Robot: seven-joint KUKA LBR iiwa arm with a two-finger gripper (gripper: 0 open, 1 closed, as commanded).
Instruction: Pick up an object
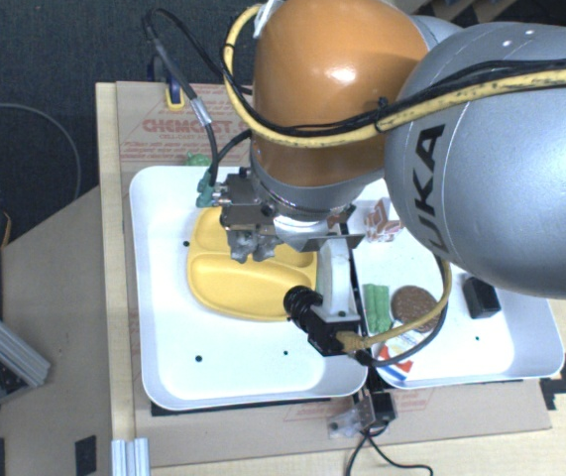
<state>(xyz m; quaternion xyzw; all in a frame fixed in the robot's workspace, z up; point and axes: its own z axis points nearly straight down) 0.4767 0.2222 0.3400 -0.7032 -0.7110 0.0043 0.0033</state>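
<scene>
A large yellow rounded object (pixel 225 284) lies in the left white bin (pixel 164 296), toward its middle. My gripper (pixel 251 238) hangs under the orange wrist band and sits right over the yellow object's upper part, close to or touching it. The arm's bulk hides how the gripper meets the object. In the right bin (pixel 520 350) lie a green stick-shaped item (pixel 375 307), a brown round disc (pixel 414 302) and a black block (pixel 481 297).
A small pink and white item (pixel 383 220) lies at the back of the right bin. A green scrap (pixel 199 161) sits at the left bin's back edge. A red, white and blue round item (pixel 403 365) rests at the right bin's front. Cables trail over the divider.
</scene>
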